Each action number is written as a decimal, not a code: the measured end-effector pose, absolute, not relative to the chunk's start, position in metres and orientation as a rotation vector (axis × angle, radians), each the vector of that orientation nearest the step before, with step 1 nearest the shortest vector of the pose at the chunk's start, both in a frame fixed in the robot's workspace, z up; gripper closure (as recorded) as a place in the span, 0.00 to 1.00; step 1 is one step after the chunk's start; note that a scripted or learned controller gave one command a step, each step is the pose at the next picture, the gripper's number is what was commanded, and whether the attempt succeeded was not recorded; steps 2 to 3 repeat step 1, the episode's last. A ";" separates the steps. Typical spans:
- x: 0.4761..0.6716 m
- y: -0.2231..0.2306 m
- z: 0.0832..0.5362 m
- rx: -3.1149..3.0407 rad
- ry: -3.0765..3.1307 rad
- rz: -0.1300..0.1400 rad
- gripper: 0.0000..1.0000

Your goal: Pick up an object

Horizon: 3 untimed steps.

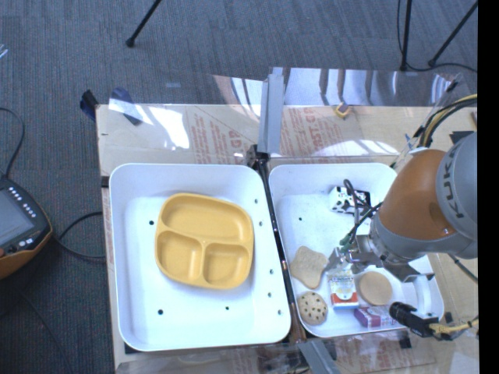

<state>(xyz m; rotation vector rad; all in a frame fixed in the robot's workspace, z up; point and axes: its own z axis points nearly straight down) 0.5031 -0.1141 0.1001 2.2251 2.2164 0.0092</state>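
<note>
Toast slice (309, 266) lies in the right bin (312, 179), just left of the end effector (344, 257). A small red and white carton (342, 293) sits right below it, a chocolate chip cookie (313, 308) lower left, and a round tan piece, maybe a bun (376, 288), lower right. I cannot tell whether the end effector is spread or pressed together. The yellow tray (205, 240) lies in the left bin (132, 209), far left.

Robotics lab, by the look of it. My bench (195, 135) is a taped cardboard-and-plastic top carrying two shallow white bins: left bin (125, 209), right bin (312, 174). Grey carpet (78, 37) all around, with black tripod legs (148, 14) standing on it. A handheld control pendant (15, 224) lies at the left, cable trailing. My own arm (425, 205), grey with an orange band, trails bundled cables. Test props sit in the bins: yellow divided plate (205, 240), toy food.
</note>
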 end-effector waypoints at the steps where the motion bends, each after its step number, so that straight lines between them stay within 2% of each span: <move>1: 0.546 -0.055 0.205 2.214 2.227 0.005 1.00; 3: 0.546 -0.055 0.205 2.214 2.227 0.005 1.00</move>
